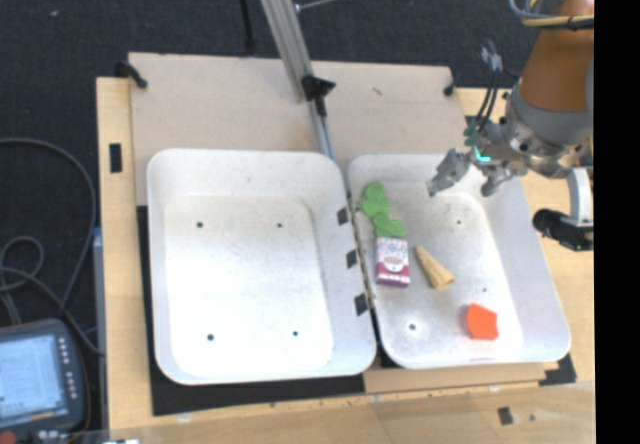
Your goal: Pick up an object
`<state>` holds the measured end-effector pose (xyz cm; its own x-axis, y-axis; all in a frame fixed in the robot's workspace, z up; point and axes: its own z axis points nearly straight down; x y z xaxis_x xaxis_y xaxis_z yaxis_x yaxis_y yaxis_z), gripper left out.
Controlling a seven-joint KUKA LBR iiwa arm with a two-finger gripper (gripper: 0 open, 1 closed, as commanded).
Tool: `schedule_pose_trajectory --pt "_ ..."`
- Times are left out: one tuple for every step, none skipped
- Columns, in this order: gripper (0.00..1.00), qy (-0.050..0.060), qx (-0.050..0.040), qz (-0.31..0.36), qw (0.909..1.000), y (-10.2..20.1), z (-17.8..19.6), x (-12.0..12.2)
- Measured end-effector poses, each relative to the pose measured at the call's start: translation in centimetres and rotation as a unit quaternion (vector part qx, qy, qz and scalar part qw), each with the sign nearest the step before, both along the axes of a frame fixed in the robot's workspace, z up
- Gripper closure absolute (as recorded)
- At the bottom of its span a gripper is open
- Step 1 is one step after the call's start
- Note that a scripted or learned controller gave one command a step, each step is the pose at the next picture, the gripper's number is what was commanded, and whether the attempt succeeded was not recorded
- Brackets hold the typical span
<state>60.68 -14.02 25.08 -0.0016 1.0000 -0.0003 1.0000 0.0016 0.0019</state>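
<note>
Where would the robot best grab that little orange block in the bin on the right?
Probably across its two flat opposite sides, coming straight down from above. The orange block is small and chunky, lies alone near the right bin's front corner, apart from the tan wedge, so the tool has room around it.

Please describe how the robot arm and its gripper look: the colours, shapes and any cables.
The arm is a thick rounded body with a broad orange-brown section above a grey wrist ring. Thin dark cables run down its left side, and a pale looped hose sits at its top. The gripper has two slim grey metal fingers, with a small teal spot at their base. A black piece sticks out to the right, below the wrist.
</note>
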Motion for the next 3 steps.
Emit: schedule_pose_trajectory --pt "0.0 0.002 -0.0007 0.001 1.0 0.3 -4.8 0.8" --pt "0.0 0.003 -0.0006 -0.001 1.0 0.3 -11.1 0.5" --pt "0.0 0.001 -0.0009 -0.003 1.0 0.2 -15.1 0.5"
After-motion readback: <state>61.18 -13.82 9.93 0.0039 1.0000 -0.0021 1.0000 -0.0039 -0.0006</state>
